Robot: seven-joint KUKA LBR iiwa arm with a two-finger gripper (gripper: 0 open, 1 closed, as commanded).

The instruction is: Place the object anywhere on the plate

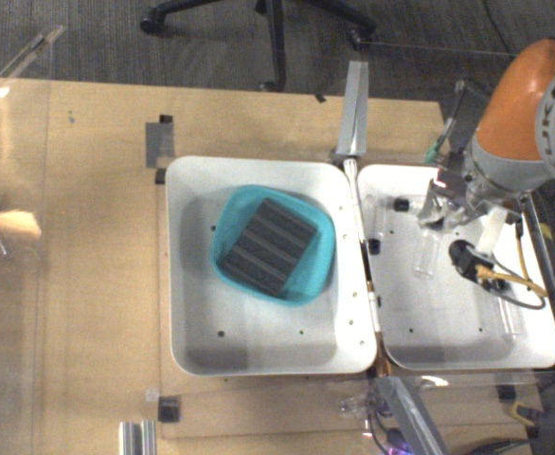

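Observation:
A dark grey ribbed square block (273, 245) lies flat on the teal plate (228, 226) in the left bin (187, 282). It sits tilted, roughly at the plate's middle. My gripper (438, 212) hangs over the upper part of the right bin (533, 339), well to the right of the plate and apart from the block. Nothing can be made out in its grasp. The grey arm with its orange band (524, 102) comes in from the right above it.
A black and yellow cable (486, 273) loops from the wrist over the right bin. The divider between the two bins (363, 254) runs just left of the gripper. A metal post (353, 107) stands behind the bins.

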